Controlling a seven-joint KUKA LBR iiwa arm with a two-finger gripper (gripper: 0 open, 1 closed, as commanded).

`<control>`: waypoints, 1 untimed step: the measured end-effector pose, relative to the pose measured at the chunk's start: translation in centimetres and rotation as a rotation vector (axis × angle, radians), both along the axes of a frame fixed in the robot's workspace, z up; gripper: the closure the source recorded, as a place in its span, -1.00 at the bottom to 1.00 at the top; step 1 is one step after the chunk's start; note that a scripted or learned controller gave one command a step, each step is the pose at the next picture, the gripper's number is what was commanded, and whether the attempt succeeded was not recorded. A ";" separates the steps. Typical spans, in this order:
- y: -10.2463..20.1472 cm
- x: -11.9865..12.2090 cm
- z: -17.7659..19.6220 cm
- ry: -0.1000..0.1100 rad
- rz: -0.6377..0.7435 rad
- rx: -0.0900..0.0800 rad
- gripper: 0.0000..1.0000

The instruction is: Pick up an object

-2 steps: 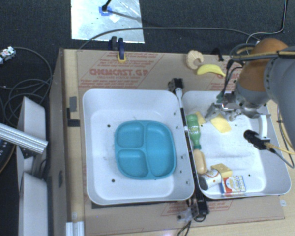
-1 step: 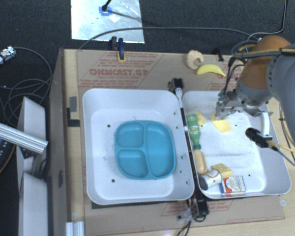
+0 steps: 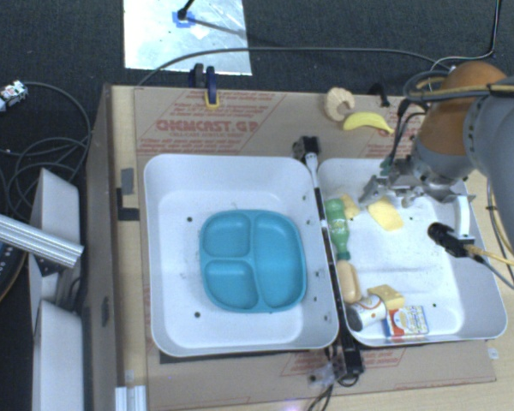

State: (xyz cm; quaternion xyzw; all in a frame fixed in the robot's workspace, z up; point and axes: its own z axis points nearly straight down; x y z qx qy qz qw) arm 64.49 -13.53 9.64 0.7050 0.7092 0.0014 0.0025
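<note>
The bench (image 3: 197, 114) bears two white bins (image 3: 167, 255), a banana (image 3: 367, 123).

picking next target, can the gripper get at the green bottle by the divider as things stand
Probably yes: the green bottle lies uncovered in the right bin, with the gripper just beside it. The divider right against it may crowd one finger.

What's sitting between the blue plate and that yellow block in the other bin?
In the camera view, a green bottle lies between the blue plate and yellow block, beside the bins' shared wall.
</note>
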 end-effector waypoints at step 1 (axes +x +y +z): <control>-1.4 0.8 -1.2 0.003 -0.004 0.001 -1.00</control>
